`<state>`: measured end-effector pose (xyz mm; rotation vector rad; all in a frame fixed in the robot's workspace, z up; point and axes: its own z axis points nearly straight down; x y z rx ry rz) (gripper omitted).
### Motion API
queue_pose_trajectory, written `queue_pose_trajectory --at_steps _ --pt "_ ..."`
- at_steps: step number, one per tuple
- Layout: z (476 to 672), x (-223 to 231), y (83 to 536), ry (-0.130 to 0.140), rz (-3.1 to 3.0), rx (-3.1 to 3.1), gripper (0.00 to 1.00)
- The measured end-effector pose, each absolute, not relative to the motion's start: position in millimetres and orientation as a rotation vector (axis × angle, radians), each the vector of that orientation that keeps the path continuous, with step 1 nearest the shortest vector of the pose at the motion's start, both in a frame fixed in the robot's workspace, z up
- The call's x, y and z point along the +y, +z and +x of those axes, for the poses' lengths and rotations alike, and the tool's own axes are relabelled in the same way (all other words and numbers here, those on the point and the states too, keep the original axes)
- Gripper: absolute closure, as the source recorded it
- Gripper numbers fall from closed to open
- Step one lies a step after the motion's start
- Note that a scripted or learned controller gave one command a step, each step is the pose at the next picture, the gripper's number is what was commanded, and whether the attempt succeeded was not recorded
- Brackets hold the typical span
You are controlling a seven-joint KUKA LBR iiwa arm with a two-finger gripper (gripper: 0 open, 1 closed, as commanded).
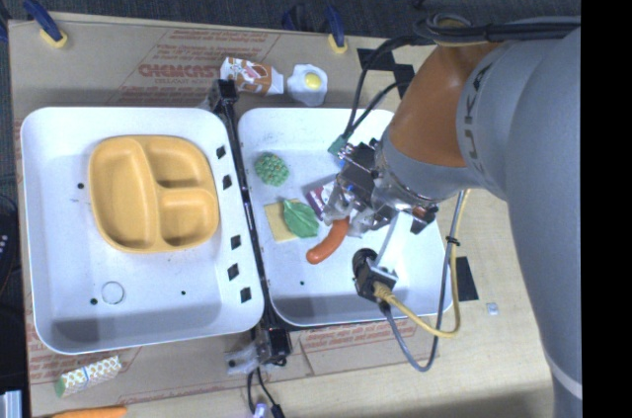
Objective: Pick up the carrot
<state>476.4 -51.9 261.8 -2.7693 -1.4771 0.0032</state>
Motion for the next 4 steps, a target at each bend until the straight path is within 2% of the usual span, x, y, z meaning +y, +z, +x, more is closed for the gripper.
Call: queue_pose_trajectory --at_steps 1,2,3,4 --pt "475.3 24.0 210.7 0.008 -2.718 -1.564 1.0" --pt "477.2 -35.6 191.0 0.009 -2.729 -1.545 1.0" --pt "479.9 -36.4 261.9 0.003 -2.656 -1.672 1.0" --pt "475.3 25.4 190.6 0.008 -2.587 -1.773 1.0"
